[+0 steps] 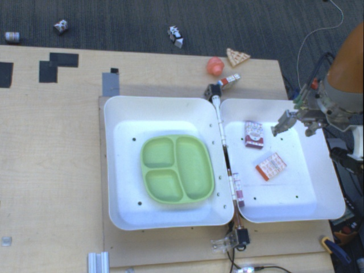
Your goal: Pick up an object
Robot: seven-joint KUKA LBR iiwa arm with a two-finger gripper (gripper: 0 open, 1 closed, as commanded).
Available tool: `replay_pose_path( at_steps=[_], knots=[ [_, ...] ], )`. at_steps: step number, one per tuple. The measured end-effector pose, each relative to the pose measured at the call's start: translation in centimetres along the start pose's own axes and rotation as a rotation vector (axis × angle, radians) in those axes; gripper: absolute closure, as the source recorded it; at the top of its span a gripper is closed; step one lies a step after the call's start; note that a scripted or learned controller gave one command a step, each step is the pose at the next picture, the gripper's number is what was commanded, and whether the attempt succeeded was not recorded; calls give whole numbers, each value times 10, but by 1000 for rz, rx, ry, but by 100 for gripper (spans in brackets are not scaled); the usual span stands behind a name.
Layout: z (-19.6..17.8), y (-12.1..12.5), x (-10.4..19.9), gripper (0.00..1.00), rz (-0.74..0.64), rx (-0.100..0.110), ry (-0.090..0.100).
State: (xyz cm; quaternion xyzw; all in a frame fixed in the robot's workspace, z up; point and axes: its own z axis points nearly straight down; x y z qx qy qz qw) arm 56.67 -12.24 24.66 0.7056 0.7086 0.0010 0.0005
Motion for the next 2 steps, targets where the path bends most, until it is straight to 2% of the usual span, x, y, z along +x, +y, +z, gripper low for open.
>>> replay_pose_path(
  at_steps=[1,2],
  knots=[
    [90,-59,-47,0,3,1,-1],
    [160,-70,-4,0,2,-6,-3]
  ],
)
